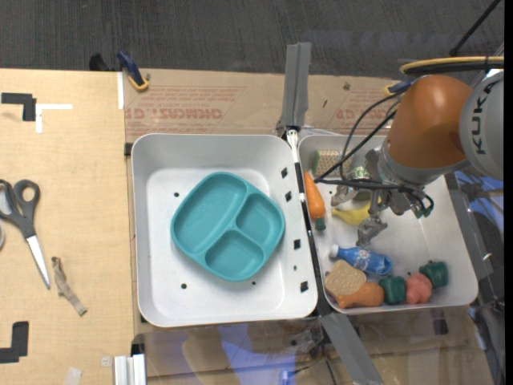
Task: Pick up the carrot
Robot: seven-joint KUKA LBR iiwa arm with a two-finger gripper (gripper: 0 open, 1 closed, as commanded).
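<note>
Gripper [373, 231] hangs over middle of right bin [453, 239], just beside the banana [353, 212]; can't tell its state, nothing seen held. Carrot [313, 196] lies w/ its length along that bin's left wall, apart from gripper. Left bin [148, 239] holds teal divided plate [228, 225].

Bins [144, 239] look like smooth glossy white plastic, the teal plate [228, 225] in the left one matt plastic, bench [64, 215] plain light wood.
</note>
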